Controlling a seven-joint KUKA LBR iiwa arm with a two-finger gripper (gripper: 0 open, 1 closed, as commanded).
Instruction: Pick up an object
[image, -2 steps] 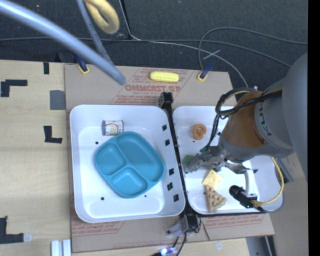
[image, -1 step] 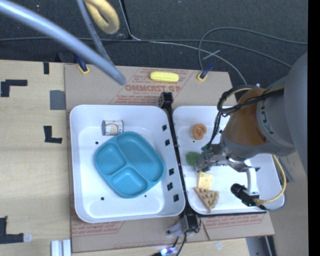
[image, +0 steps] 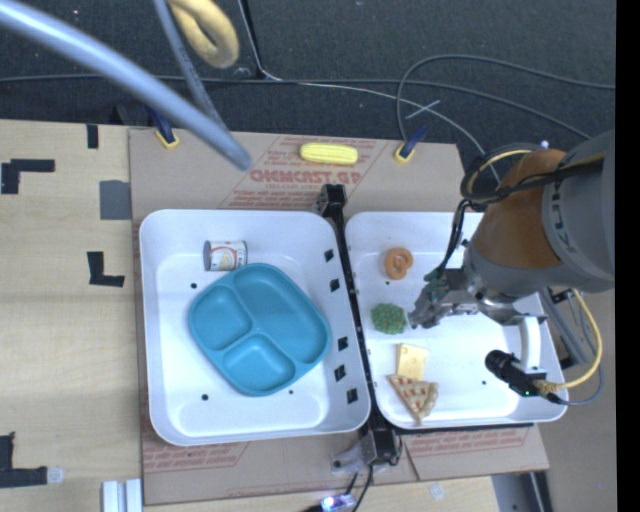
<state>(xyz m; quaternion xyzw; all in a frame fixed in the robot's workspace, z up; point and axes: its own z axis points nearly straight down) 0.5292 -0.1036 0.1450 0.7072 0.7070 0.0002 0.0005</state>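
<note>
- Cardboard-covered bench holds two shallow white plastic bins (image: 160, 330), side by side.
- Grey arm's pincer (image: 428, 308) hangs low in the nearer bin, just beside a green bumpy broccoli toy (image: 389, 319), probably lining up a grasp; whether its tips are spread or pressed together cannot be told.
- Round it: one orange round toy (image: 399, 263) beyond, one yellow cheese wedge (image: 410, 359) and one pizza slice (image: 413, 395) below.
- Farther bin: one blue divided plate (image: 259, 328), one small can (image: 225, 255).
</note>
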